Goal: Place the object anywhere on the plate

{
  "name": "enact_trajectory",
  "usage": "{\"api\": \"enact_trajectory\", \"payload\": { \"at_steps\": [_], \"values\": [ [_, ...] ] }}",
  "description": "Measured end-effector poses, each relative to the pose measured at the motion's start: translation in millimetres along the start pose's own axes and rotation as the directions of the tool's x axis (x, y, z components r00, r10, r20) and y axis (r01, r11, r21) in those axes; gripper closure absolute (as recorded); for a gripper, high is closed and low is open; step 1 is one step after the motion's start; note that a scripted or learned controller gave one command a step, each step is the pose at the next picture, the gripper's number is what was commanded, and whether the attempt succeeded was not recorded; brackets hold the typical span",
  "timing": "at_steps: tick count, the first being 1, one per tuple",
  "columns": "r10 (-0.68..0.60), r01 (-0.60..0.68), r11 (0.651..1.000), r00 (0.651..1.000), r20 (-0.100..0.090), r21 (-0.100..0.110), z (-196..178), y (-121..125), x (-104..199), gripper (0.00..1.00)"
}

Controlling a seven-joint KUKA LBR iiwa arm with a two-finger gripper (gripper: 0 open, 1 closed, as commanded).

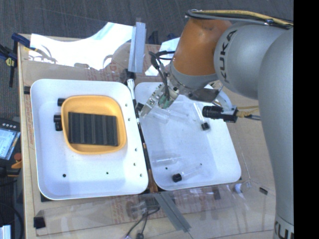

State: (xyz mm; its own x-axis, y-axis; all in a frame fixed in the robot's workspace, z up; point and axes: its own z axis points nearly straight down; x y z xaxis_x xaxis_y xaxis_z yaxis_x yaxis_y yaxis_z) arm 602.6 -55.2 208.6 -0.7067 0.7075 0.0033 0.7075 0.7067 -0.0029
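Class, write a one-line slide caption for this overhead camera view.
KUKA arm's gripper hovers over the right bin; yellow plate waits in the left bin.

Workbench on a dark floor

A pale wooden bench (30,148) stands over dark grey carpet-like flooring (75,4) (faintly ribbed), with bright light glaring off a clear sheet (79,46) at its far edge.

Plate (94,125): glossy yellow plastic (dark ribbed centre). Bins (75,183): smooth white plastic. Arm (259,49): satin grey metal.
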Motion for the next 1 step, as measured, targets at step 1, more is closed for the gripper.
{"api": "enact_trajectory", "payload": {
  "at_steps": [1],
  "values": [
    [0.0,0.0,1.0,1.0,0.001,0.0,-0.1,-0.4,-0.4,0.0]
  ]
}}
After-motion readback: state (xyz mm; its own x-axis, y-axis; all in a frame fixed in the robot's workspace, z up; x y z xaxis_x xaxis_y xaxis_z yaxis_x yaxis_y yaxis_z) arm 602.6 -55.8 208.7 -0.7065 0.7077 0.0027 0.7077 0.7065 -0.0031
